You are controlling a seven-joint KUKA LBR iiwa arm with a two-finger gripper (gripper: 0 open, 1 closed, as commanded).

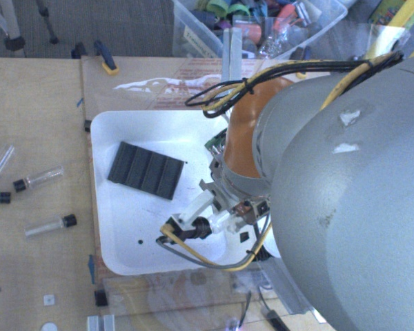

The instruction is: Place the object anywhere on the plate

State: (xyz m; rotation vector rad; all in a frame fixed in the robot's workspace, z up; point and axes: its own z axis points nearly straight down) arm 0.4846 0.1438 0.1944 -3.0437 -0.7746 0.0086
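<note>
Black ribbed block [146, 170]: lies flat in the white bin [117, 250], toward the bin's far-left corner. Its long axis slants from far-left down to near-right. My gripper [229, 212] hangs over the bin's right half, apart from the block. I cannot make out whether it is spread or closed.

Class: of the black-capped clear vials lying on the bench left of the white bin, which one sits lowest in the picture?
The vial whose black cap is turned toward the white bin; the other capped vials all lie higher up.
</note>
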